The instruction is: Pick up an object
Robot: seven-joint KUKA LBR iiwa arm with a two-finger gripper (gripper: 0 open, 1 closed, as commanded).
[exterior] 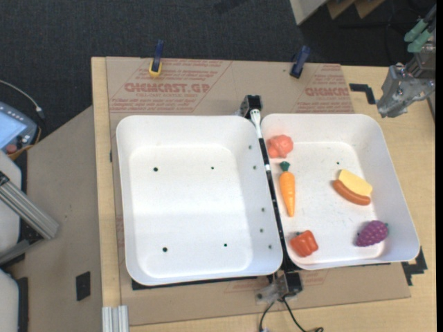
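Red pepper [303, 243] front right bin [394, 185] | hand [396, 97] above far corner

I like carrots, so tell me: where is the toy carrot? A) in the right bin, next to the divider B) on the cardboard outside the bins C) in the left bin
A: the carrot lies in the right bin, along its left wall beside the divider.

Dark carpet floor [83, 19]; cardboard-topped bench [228, 81].
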